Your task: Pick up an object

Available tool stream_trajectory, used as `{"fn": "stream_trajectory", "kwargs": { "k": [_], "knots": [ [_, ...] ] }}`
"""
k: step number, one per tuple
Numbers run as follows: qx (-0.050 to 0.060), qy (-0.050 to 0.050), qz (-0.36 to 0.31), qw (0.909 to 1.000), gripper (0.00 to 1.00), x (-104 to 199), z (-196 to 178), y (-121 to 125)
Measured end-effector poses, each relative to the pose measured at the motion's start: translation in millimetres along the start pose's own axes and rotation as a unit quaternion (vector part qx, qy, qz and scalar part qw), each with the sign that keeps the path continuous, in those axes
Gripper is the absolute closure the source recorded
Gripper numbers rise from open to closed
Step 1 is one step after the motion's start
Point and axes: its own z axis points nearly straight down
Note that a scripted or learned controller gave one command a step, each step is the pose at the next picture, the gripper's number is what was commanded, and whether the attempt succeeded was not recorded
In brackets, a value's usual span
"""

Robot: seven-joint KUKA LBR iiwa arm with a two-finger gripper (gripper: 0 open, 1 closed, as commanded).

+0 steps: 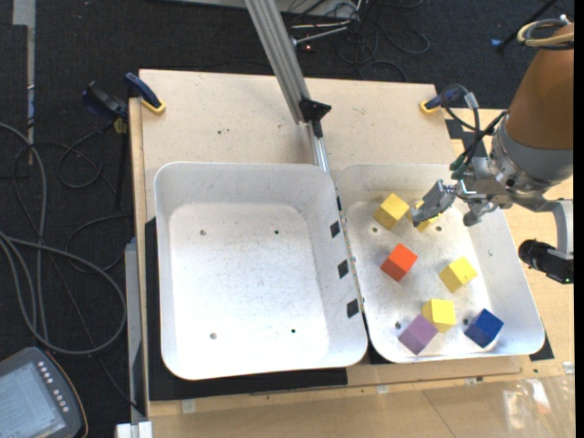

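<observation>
Purple cube point(418, 334) and blue cube point(484, 328) sit nearest, in the right bin point(511, 272). Pincer point(431, 210) hovers just right of the far yellow cube point(393, 211), grip state unclear. Best to centre over that cube, descend straight, then clamp.

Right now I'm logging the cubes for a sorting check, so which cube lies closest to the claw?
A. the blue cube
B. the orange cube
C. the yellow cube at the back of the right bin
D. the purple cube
C: the claw hangs just right of that yellow cube, while the orange cube, purple cube and blue cube lie nearer the front.
</observation>
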Motion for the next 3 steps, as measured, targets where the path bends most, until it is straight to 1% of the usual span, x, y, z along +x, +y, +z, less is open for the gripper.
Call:
{"fn": "stream_trajectory", "kwargs": {
  "k": [1,2,3],
  "knots": [
    [-0.002,0.0,0.001,1.0,0.0,-0.3,-2.1,0.6],
    [0.001,0.0,0.001,1.0,0.0,2.5,47.6,9.7],
    [0.0,0.0,0.001,1.0,0.0,4.1,91.0,10.6]
  ]
}}
